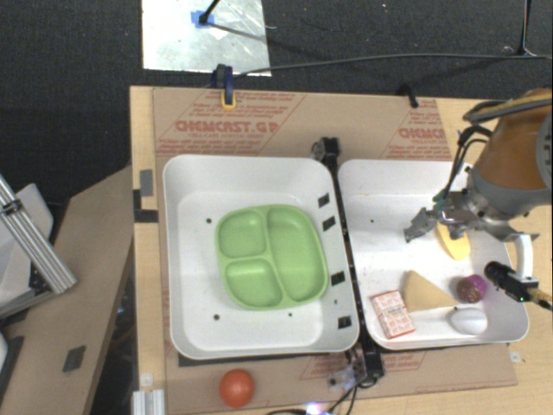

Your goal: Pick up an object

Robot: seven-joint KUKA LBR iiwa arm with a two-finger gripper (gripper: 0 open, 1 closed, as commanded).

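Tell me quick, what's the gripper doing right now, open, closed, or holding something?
Gripper: cannot be told; it sits over the yellow object in the right bin.

**Legible markings, single overhead view**

Protective board (285, 119) lying under both bins: red block lettering, repeated. Clearest instance sits behind the left bin (186, 180), reads "CHEMCAST. G P". Second instance behind the right bin (371, 180), cut short by the arm; "CHEMC" can be made out, the remainder hidden. Smaller red lines above and below each instance: too fine to read.

Small red and white packet (391, 313) in the right bin: printed pattern present, no characters resolvable.
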